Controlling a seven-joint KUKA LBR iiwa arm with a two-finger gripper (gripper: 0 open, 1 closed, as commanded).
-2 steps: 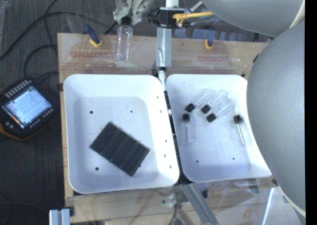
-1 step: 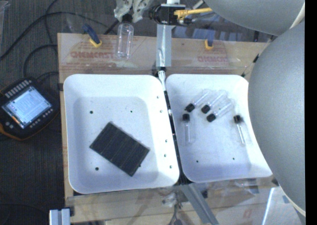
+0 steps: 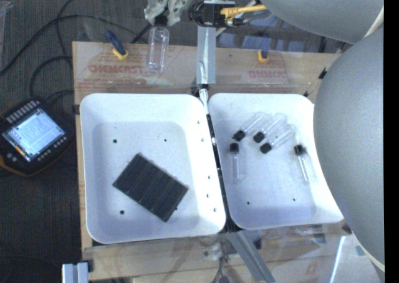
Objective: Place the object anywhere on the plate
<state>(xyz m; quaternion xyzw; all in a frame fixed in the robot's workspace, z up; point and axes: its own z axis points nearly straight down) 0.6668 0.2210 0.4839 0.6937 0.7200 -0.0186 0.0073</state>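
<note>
Five capped vials [image 3: 268, 135], one plate [image 3: 150, 187]

Robotics lab / test cell, not a home or shop. Evidence: large grey industrial arm [image 3: 349, 88] fills the right side, reaching over a wooden counter [image 3: 187, 63] w/ printed board surface held by blue and yellow clamps [image 3: 116, 43]. Two shallow white bins [image 3: 87, 151] sit side by side on it, fixed setup. A teach pendant w/ lit screen [image 3: 34, 133] lies on the dark floor at left, black cables [image 3: 75, 7] trailing across. Small clear vials w/ black caps [image 3: 262, 135] in the right bin look like lab ware. Metal frame legs [image 3: 249, 257] under the counter.
</note>
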